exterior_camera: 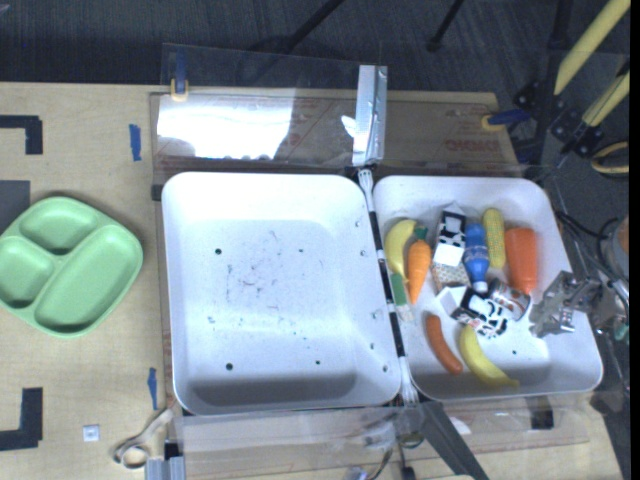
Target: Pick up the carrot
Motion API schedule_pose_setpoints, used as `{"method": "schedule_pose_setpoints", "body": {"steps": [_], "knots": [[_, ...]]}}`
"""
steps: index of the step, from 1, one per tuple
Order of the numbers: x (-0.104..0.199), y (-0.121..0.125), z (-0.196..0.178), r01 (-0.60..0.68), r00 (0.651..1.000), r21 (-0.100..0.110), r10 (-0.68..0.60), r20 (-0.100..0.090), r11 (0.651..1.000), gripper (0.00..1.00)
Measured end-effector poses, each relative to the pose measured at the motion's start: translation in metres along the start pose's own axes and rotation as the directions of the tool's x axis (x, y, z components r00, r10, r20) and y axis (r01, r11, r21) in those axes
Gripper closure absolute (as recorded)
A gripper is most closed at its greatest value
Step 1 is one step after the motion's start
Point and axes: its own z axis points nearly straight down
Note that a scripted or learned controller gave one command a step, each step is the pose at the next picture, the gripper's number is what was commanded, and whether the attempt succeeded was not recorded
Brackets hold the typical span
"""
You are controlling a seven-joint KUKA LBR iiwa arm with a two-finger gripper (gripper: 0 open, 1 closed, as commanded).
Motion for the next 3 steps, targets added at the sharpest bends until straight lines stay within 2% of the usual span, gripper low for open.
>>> {"method": "schedule_pose_setpoints", "body": {"steps": [1,2,3], "knots": [[-0.002,0.0,-0.011,-0.003,1.0,-0.001,0.003,0.007,1.0,1.0],[-0.002,0.0,-0.011,-0.003,1.0,-0.001,0.003,0.007,1.0,0.0],[-0.019,0.009,0.06,0.291,0.957,0.0,-0.291,-0.004,0.957,0.0]]}}
